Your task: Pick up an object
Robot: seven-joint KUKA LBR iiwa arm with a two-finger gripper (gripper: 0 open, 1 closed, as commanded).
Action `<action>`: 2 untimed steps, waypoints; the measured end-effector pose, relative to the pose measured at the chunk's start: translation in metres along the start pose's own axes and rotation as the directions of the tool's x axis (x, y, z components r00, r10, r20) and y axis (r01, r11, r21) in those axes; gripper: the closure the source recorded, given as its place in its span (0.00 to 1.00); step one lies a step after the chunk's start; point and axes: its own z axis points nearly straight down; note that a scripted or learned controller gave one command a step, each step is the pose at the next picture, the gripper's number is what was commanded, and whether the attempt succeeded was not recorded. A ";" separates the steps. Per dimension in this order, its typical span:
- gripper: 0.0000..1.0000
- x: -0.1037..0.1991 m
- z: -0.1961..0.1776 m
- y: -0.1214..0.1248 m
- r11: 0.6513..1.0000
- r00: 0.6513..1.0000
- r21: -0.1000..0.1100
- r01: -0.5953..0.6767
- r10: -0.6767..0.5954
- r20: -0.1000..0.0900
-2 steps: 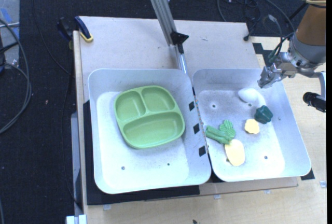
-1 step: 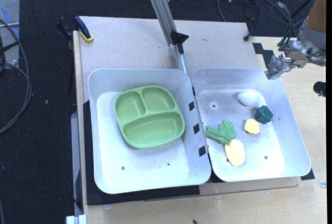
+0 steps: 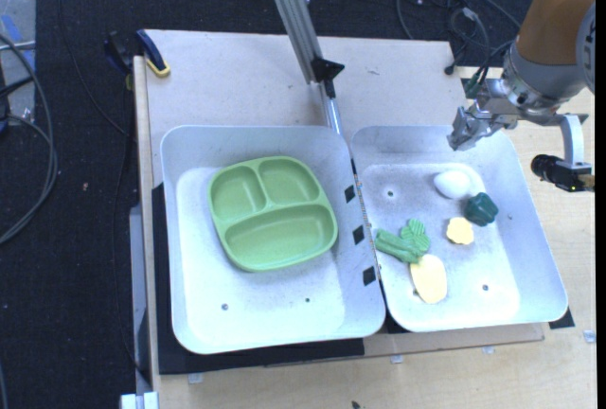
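White egg, dark-green piece, two yellow pieces and green sprig lie in right bin.

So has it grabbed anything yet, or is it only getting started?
Only starting. Nothing looks picked up: the white egg, dark green piece, two yellow pieces and the light green toy all lie in the right bin. The hand sits over that bin's far edge. The whole grab remains.

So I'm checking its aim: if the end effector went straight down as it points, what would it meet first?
Probably the right bin's far rim or floor; the white egg lies just nearer. Depth is unclear.
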 end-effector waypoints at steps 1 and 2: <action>1.00 0.054 -0.010 0.001 1.000 1.000 -0.002 0.000 0.000 0.000; 1.00 0.109 -0.017 0.008 1.000 1.000 -0.002 0.001 -0.001 0.000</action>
